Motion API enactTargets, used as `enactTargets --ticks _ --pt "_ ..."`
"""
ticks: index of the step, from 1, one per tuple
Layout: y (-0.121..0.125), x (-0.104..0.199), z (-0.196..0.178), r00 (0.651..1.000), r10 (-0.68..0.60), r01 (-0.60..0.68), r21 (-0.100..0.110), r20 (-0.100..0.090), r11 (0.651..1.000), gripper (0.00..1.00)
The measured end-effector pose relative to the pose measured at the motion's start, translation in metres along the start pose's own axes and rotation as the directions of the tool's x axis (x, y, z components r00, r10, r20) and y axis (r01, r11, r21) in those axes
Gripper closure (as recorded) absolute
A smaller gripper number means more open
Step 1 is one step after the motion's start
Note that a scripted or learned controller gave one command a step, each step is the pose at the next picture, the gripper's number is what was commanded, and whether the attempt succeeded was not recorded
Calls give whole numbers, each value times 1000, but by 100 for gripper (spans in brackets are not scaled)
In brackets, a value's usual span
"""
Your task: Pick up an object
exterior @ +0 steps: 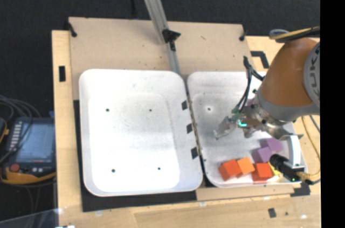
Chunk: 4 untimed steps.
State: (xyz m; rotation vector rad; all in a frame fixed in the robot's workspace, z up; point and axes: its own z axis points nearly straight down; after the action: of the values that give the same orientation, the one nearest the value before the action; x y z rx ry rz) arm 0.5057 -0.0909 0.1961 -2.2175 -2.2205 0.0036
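Blocks: 3 orange blocks (245, 168) sitting at right bin (215, 92) near edge, 2 purple blocks (267, 149) just behind | gripper (222, 130) hovering above bin floor, fingers spread, grasping nothing | left bin (129, 130) lying alongside

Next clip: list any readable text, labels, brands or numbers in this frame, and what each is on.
No text can be read in full.
Arm's orange band: part of a dark letter at the frame's right edge, cut off, unreadable.
Handheld screen unit left of the bench: display too blurred to read.
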Motion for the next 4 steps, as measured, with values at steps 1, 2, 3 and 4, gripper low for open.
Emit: enactTargets --ticks 1,2,3,4 --pt "1 0 -2 1000 4 -4 -6 1 1000 0" --pt "4 -2 40 1000 3 -3 0 1 1000 0" --pt "3 -3 93 1000 3 -3 1 1 1000 0" --pt "6 -4 80 1000 11 -11 -9 1 1000 100"
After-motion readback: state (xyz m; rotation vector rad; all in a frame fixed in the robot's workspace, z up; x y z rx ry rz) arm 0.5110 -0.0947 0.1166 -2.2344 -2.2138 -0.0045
